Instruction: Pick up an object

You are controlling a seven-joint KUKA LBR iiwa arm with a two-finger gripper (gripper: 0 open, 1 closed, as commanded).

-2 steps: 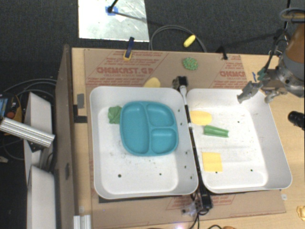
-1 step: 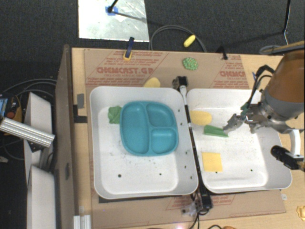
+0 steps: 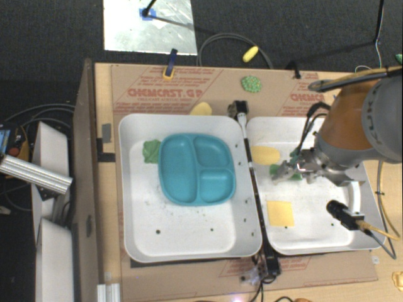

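Arm low over the right bin (image 3: pixel 315 243), tool (image 3: pixel 291 168) down among the objects there.

The tool sits near that bin's left wall, at a small green object (image 3: pixel 278 172) just below a yellow piece (image 3: pixel 265 154); whether its fingers are apart or together cannot be told. A yellow square (image 3: pixel 281 212) lies nearer the bin's front edge. The left bin (image 3: pixel 135 231) holds a blue divided plate (image 3: pixel 196 168) at its centre, a green scrap (image 3: pixel 152 150) touching the plate's left side.

Robotics lab: cardboard-topped bench (image 3: pixel 189 90), twin white bins (image 3: pixel 135 231), loose cables (image 3: pixel 220 39).
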